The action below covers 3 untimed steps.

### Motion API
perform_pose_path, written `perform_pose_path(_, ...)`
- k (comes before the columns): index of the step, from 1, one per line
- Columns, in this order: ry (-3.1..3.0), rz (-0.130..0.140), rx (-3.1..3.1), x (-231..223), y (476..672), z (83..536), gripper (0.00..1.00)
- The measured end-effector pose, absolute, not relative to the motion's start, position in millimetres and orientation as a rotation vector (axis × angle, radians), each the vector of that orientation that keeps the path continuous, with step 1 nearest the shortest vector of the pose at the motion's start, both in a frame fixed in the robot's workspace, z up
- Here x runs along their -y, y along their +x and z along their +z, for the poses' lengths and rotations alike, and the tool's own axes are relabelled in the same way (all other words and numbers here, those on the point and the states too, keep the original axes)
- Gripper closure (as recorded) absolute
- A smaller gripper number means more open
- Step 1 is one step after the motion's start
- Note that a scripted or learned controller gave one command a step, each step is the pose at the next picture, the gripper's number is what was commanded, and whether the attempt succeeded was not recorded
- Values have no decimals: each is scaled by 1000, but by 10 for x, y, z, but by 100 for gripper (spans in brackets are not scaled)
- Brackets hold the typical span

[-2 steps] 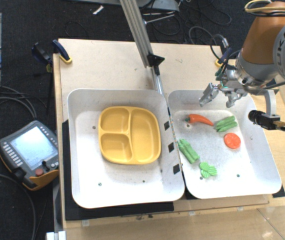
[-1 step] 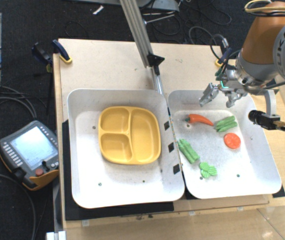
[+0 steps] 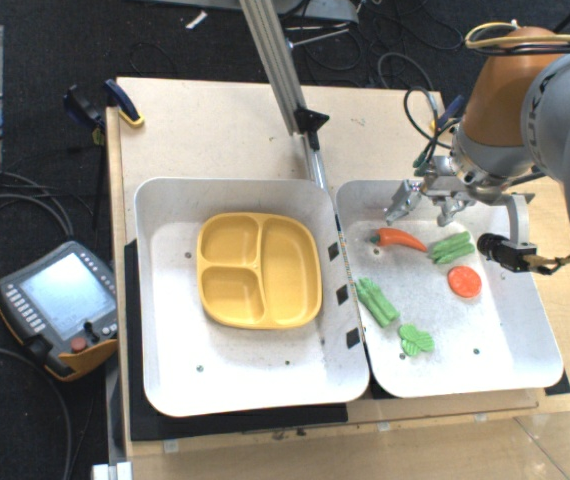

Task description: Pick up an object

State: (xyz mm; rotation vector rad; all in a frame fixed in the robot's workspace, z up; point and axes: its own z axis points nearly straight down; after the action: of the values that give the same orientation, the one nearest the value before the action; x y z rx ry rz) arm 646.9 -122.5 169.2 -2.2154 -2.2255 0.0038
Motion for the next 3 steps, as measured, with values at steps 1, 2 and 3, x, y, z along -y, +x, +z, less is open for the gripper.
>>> perform_pose_path(1, -2215, 4, 2225, 1195, 6510, 1249, 0)
perform_pose_path(2, -2216, 4, 2225, 1184, 6506, 932, 0)
perform_pose_path(3, -2218, -1, 2228, 1185, 6520, 1059, 100)
